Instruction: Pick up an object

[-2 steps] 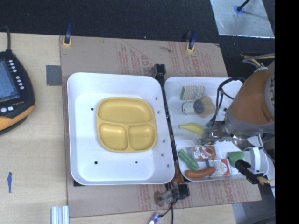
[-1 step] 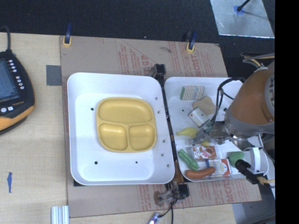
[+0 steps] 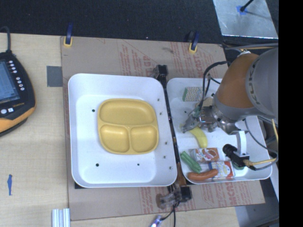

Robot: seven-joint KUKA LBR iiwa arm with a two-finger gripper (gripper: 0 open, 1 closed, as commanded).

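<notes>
End effector (image 3: 193, 122) above one banana (image 3: 200, 137), two bins (image 3: 75, 126).

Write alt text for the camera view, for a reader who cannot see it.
A grey and orange robot arm lowers its gripper over a banana in the right bin. The left bin holds a yellow divided plate.

Faint red lettering printed in rows along the edges of the cardboard sheet (image 3: 118, 53) under the bins, too blurred to read. Red and white printing on the small packet (image 3: 211, 161) in the right bin (image 3: 179, 91), not legible either. Lit screen and buttons on the handheld controller (image 3: 12, 96) at far left, no characters made out. No brand, number or sign readable anywhere.
</notes>
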